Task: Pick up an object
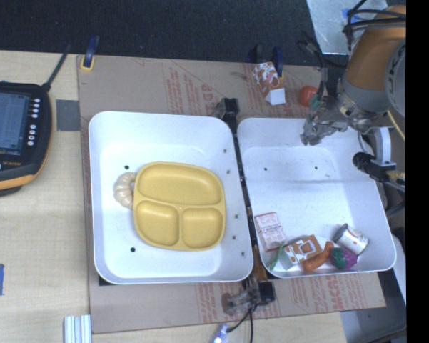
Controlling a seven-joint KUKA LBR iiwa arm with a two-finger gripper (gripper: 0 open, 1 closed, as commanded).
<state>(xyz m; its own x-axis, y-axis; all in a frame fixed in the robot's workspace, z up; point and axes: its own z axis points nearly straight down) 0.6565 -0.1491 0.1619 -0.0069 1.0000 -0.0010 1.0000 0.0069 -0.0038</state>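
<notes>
My gripper (315,133) hangs over the far edge of the right bin (307,184), fingers pointing down, with nothing visible between them. Near that bin's front edge lie a small pink-and-white packet (268,229), an orange-and-white carton (302,251), an orange sausage-shaped piece (319,259), a purple and green item (345,259) and a small silver can (350,239). The left bin (114,141) holds a yellow three-compartment tray (178,204) with a beige lumpy object (123,189) tucked at its left side.
Behind the bins on the cardboard stand a small carton (268,78) and a red round object (308,94). A teach pendant (11,134) lies on the bench at far left. Black clamps (229,108) sit between the bins.
</notes>
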